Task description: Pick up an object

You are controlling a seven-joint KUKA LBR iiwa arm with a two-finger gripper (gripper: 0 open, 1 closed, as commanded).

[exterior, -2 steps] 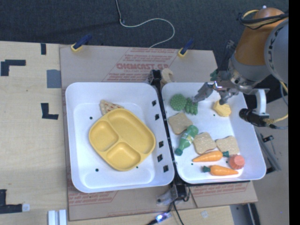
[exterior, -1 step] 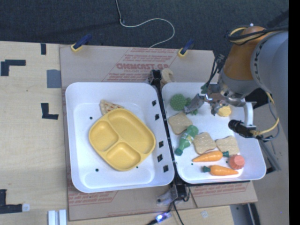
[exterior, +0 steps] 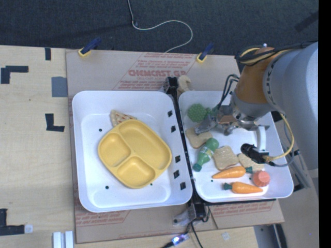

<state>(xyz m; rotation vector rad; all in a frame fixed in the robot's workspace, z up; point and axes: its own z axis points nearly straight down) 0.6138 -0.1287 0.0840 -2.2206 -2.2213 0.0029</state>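
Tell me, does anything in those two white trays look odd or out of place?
One thing: a tan waffle-patterned wedge in the left white bin lies partly tucked under the yellow three-compartment plastic plate, so the plate sits on top of it. The toy food in the right white bin is loosely jumbled, but nothing looks spilled or broken.

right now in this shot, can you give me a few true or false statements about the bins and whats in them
1. The yellow tray lies in the left bin. True.
2. Two carrots lie near the front of the right bin. True.
3. The green bottle lies on the yellow tray. False: it lies in the right bin, next to a slice of bread.
4. The hand hangs over the left bin. False: it is over the right bin, close to the broccoli.
5. A waffle wedge pokes out from behind the tray. True.
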